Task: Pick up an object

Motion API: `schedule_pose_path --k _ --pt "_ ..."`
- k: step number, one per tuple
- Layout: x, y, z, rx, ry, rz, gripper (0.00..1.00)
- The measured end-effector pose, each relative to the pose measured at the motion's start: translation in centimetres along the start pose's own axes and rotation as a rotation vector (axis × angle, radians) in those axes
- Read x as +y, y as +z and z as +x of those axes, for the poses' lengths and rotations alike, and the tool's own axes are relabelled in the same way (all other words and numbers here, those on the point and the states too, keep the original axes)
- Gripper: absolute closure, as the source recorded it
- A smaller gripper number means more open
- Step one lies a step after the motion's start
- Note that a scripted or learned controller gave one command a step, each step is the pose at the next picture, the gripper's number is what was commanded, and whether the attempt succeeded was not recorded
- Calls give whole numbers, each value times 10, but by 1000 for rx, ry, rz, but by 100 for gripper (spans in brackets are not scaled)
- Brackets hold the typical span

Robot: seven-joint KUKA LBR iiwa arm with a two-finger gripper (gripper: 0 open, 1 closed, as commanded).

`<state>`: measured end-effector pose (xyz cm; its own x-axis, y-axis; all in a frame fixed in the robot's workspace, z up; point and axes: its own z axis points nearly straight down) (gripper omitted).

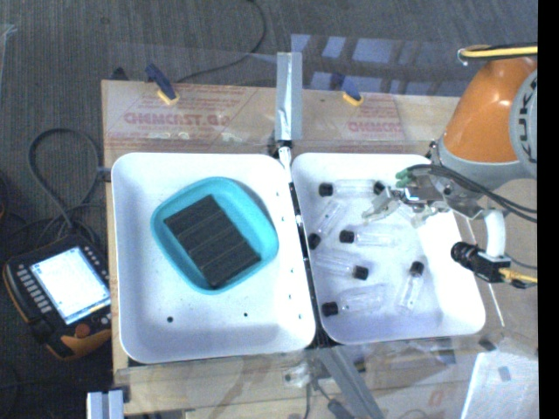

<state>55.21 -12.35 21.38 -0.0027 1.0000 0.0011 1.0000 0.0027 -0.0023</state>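
The right bin [454,317] holds several clear plastic vials with black caps, lying scattered on its floor. One vial [336,208] lies near the bin's upper left, another [358,302] near its front, and a third [409,286] toward the right. My gripper [383,206] hangs over the upper middle of this bin, below the orange-banded wrist [489,120]. It is next to a vial [377,187] at the back and just above the vial [367,234] in the middle. Nothing shows as lifted off the bin floor.
The left bin [140,321] bears a blue dish [175,212] with a black ribbed block [212,238] lying in it. A divider rail [297,234] separates the bins. A black cable fitting [476,258] hangs over the right bin's right rim. A teach pendant [61,291] lies left of the bench.
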Motion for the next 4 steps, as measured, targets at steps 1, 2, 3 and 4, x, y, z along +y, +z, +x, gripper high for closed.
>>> schedule_pose_path --k 1,2,3,4 --pt "47 123 -16 -3 -116 -10 0" --pt "47 123 -16 -3 -116 -10 0" --pt "48 111 -16 -4 -115 -15 100" --pt "47 112 -16 -3 -115 -13 0"
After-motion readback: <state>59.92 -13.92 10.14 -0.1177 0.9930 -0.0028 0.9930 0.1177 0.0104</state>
